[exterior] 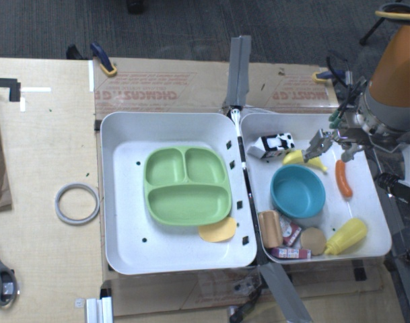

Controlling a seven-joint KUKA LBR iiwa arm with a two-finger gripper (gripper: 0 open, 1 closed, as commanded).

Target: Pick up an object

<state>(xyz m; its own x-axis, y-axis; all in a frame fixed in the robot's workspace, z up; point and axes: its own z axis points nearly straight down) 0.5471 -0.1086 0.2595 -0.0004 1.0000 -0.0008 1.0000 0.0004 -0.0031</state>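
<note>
scissors [1, 284] at near desk edge | claw [332, 145] spread wide, nothing held, above banana [304, 159] in right bin [380, 200] beside blue bowl [297, 190] | descent to be centred on banana, bowl rim to be avoided

Dark grey carpet [191, 12] is running along the top, and a pale wood worktop [43, 153] is sitting below it with brown cardboard [164, 86] lying flat across the back. Lighting's looking even, pretty soft.
</note>
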